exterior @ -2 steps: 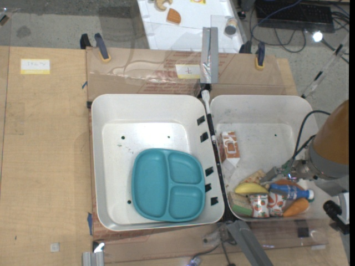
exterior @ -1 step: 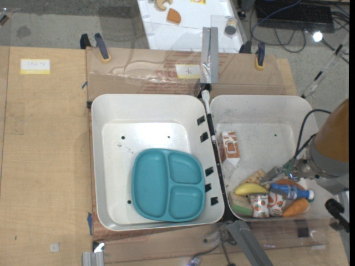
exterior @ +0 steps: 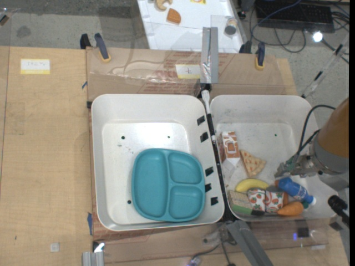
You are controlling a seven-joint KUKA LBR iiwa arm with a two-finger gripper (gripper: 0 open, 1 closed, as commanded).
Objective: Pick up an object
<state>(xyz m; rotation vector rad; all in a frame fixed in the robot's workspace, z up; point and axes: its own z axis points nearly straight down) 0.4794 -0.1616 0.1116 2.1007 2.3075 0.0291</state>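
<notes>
Blue bottle — just under gripper

The arm comes in from the right, low over the bench. Its broad orange band sits behind and above the gripper, and beneath the band the grey wrist narrows forward and down. Dark cables loop up and over from just behind the gripper, arching back toward the band. The gripper itself is at the arm's front end, a small metallic cluster angled down and to the left; its fingertips are too small and cluttered to make out.
</notes>
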